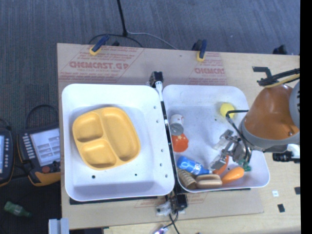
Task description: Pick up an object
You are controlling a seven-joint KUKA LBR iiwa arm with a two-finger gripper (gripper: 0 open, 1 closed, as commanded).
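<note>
Right bin (204, 92): a toy carrot (233, 174) lies flat by the front wall, a hot dog (208, 181) just left of it, a blue packet (190, 165) behind that, and a yellow ball (226, 109) toward the back.

You can't make out the fingers (228, 152): the metal there blurs into clutter. The arm (273, 113) covers the right bin's (204, 92) far-right side and part of the yellow ball (226, 109). The handheld device (5, 152) is cut off at the left edge.
</note>
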